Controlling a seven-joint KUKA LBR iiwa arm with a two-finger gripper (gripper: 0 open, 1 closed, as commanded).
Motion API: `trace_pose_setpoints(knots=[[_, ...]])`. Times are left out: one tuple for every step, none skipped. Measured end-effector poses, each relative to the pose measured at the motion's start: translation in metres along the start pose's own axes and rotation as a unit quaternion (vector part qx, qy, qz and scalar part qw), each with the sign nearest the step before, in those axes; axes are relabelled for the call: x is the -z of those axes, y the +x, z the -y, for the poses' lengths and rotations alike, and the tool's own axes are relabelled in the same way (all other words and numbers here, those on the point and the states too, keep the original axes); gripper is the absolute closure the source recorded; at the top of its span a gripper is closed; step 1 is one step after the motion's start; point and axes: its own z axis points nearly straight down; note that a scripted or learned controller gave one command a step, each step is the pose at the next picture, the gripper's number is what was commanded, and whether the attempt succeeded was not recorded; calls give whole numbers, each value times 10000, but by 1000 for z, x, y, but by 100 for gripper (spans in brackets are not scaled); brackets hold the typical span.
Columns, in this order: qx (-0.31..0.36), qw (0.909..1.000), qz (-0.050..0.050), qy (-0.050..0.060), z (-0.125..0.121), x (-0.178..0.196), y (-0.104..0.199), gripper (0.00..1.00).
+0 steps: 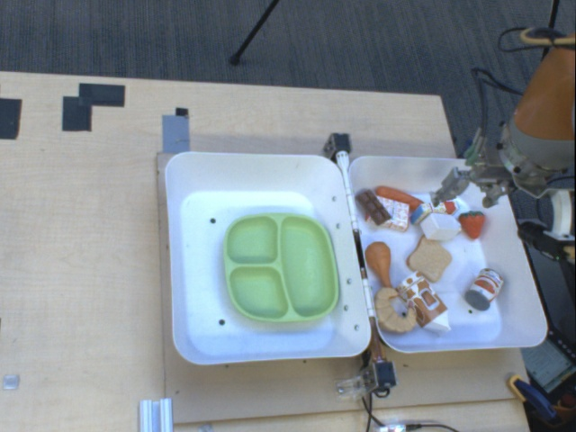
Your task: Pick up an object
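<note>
The right bin [526,318] holds several toy foods: an orange sausage [397,195], a brown bar [370,207], a white block [440,227], a red strawberry [473,225], a drumstick [379,259], a slice of toast [429,259], a small can [484,289], a bagel [392,310] and a brown-and-white carton [424,299]. My gripper [470,191] hovers over the bin's back right part, just behind the white block and the strawberry. Its fingers [447,187] are spread open with nothing held between them.
The left bin [193,241] carries a green divided plate [281,268]. A ridge [353,241] separates the two bins. The arm's orange band [544,97] rises at the right edge. Black cables run off the bench on the right.
</note>
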Motion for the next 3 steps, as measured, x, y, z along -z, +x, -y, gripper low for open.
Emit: trace_pose_setpoints(knots=[[-15, 10000, 2, -8, 62, -104, 11, 0], [-17, 10000, 4, -30, 118, -111, 45, 0], [-6, 10000, 8, -31, 67, -111, 43, 0]])
